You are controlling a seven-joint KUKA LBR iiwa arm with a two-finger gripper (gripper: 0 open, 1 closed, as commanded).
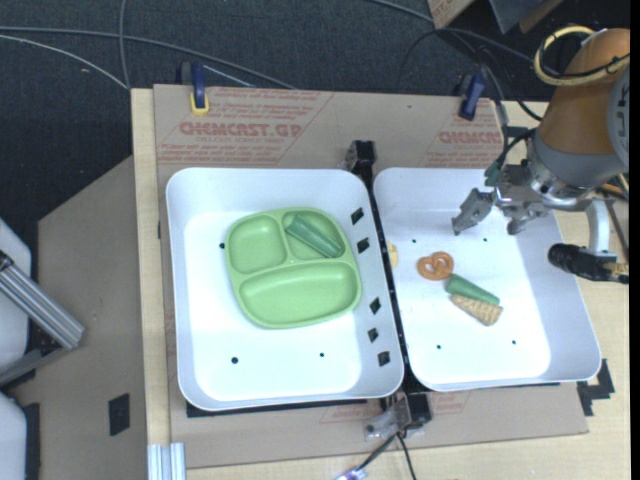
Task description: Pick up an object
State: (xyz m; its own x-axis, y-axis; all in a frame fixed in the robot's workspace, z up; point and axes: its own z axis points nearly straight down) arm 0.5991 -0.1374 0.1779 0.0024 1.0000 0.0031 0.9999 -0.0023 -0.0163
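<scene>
A: Gripper (493, 215) first. Where does it sit?

B: Over the upper part of the right bin (560, 298), at the right of the frame. The two fingers (468, 214) are spread apart with bare white floor between them; nothing is held.

A: Candidates for picking?

B: Three in that bin, all below and left of the gripper. A small brown pretzel (436, 265) lies near the bin's left wall. Just right of it and lower is a green oblong piece (473, 290), and a tan ridged piece (479, 310) touches its lower side. A small yellowish bit (393, 257) shows at the divider between the bins; what it is, I cannot tell.

A: Left bin?

B: The left bin (200, 308) carries a green divided tray (292, 293) in its centre. A darker green item (315, 234) rests tilted in the tray's upper right compartment.

A: Arm?

B: The arm (585, 98) comes in from the upper right, orange band above the grey wrist.
</scene>
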